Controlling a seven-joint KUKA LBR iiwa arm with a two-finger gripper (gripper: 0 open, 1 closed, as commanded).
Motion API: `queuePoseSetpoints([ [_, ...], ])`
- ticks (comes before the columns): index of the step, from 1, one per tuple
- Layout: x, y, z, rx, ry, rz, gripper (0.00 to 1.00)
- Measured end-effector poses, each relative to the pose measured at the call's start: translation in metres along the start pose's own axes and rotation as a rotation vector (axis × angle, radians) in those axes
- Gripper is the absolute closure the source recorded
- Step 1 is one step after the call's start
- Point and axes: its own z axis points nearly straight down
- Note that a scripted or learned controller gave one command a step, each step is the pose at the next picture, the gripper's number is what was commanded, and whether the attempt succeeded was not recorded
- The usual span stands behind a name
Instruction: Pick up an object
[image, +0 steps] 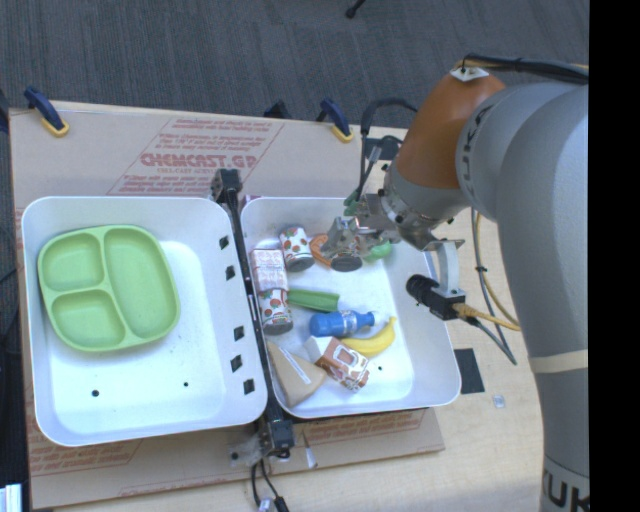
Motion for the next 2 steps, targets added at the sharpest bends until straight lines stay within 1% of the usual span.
queuePoseSetpoints([
  [1,0.0326,-0.0766,-0.0444,0.003,0.000,0.001,1.00],
  [2,0.0326,-0.0761,-0.0544,0.004,0.000,-0.003,1.00],
])
